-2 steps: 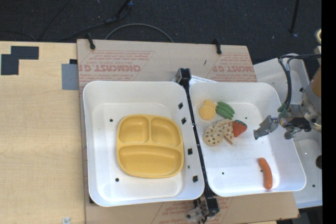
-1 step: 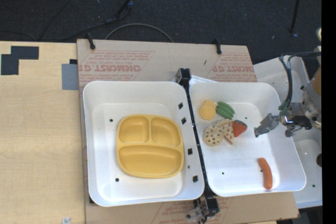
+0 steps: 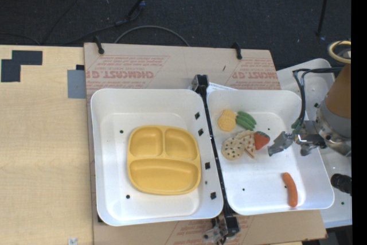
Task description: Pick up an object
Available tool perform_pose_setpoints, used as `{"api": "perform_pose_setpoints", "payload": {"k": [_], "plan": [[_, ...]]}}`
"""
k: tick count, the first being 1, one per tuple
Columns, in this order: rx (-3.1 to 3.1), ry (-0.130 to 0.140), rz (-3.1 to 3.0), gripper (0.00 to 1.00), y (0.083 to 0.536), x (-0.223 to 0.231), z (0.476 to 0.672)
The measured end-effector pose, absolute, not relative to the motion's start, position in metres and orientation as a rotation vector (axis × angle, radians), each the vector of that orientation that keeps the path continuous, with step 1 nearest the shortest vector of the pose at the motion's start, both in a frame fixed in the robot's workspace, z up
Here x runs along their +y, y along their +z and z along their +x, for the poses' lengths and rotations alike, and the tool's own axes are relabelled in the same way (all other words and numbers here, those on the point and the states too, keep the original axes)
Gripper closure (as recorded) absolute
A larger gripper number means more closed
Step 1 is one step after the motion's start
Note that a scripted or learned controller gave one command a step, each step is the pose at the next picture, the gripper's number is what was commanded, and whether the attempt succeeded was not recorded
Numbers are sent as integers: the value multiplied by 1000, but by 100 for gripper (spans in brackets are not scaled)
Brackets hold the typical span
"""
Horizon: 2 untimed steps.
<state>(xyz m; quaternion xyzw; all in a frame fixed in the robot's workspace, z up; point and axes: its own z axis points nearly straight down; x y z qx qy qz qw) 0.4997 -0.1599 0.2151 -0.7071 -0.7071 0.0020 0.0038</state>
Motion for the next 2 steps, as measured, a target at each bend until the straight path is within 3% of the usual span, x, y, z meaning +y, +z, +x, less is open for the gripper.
{"api": "perform_pose_setpoints", "payload": {"k": [2], "plan": [[-2215, 6, -2216, 0, 122, -154, 489]]}}
